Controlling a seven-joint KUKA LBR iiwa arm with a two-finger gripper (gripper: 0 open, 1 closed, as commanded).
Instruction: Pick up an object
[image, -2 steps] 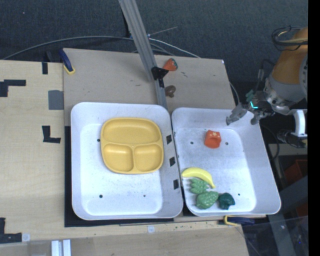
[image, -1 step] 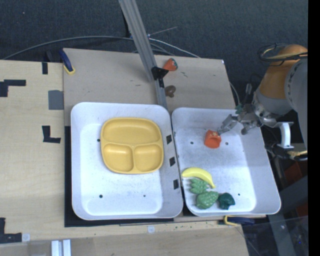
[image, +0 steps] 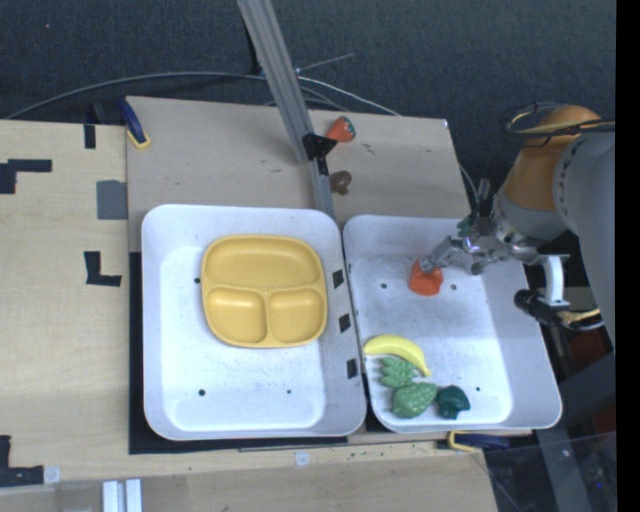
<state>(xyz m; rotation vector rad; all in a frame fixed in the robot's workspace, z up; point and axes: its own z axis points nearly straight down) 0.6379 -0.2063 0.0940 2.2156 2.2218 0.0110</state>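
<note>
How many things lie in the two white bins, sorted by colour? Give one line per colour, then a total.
Yellow: 2, the divided plate in the left bin and the banana in the right bin.
Green: 3, two leafy pieces and a darker piece.
Orange-red: 1, the small object in the right bin.
Total: 6

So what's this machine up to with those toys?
A grey robot arm reaches in from the right, its pincer down at a small orange object in the right bin. A banana and green toys lie at that bin's near end. The left bin holds a yellow divided plate.
</note>
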